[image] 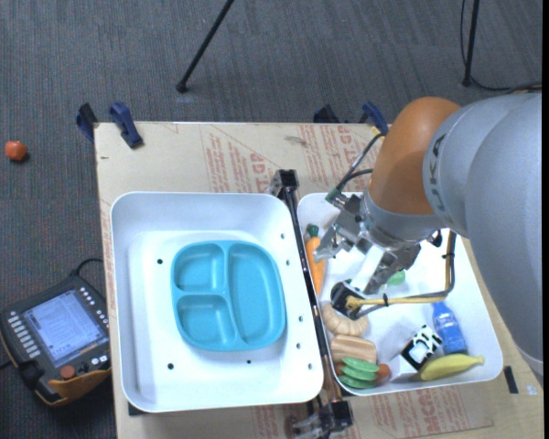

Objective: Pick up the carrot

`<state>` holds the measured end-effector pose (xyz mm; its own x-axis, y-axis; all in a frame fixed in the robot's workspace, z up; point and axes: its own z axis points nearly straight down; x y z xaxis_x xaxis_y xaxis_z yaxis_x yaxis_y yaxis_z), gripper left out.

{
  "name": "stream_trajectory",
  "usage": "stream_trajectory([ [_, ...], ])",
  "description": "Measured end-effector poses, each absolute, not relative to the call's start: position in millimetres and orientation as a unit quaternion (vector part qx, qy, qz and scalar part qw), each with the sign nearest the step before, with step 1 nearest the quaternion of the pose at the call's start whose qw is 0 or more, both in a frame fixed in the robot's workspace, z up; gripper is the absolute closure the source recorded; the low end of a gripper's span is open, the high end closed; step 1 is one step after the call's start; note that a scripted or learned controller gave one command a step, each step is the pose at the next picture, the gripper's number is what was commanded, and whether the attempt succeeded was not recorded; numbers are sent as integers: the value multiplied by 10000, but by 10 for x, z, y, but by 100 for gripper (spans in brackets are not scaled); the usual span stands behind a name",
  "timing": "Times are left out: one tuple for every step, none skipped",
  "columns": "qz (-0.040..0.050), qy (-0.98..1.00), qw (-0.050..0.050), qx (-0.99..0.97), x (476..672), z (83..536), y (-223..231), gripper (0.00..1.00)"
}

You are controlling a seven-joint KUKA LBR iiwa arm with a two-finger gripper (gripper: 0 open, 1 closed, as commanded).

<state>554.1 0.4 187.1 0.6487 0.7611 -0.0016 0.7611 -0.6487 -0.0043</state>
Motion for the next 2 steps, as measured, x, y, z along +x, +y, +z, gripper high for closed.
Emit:
stream_trajectory([
  [13,-4453,14,-8954,6111,1871,143,0],
  [9,-3854,11,-9228,6101,1871,171,0],
])
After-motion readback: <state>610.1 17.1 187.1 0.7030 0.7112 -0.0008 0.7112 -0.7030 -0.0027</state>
